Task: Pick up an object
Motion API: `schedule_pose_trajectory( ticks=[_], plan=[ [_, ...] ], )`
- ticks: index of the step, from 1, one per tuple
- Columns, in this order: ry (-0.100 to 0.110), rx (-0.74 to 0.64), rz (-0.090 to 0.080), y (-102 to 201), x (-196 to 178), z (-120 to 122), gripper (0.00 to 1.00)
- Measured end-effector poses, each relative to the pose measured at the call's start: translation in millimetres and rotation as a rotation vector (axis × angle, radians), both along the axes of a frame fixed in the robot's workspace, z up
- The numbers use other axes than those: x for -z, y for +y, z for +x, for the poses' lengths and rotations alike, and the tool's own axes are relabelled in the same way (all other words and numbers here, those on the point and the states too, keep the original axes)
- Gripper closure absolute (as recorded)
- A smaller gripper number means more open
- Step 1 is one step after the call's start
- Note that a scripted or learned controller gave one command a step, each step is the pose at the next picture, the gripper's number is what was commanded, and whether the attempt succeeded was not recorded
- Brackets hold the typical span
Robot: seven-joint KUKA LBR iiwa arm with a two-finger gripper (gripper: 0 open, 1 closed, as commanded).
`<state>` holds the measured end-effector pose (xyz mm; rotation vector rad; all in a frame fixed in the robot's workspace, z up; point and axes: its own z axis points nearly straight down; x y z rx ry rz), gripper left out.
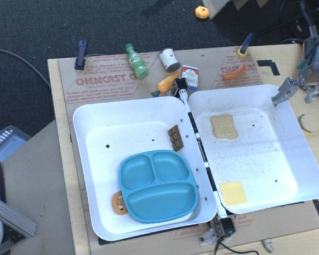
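Note:
The right bin holds a tan slice of bread near its back and a yellow cheese square at its front left. In the left bin lie a blue divided plate, a brown chocolate piece and a small pretzel tucked against the plate's left side. My gripper hangs over the right bin's back right corner, open, its two grey fingers spread with nothing between them. It is well to the right of the bread.
Behind the bins on the board lie a green bottle, a small can, a carrot, a small box and a sausage. Blue clamps hold the board's back edge.

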<state>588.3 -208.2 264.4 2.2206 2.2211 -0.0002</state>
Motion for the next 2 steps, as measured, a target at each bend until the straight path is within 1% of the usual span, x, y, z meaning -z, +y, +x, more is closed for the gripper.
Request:
schedule_pose_trajectory(
  ticks=[1,2],
  plan=[
    [0.002,-0.001,0.002,111,88,16,0.00],
    [0.005,0.000,0.002,99,173,38,0.00]
  ],
)
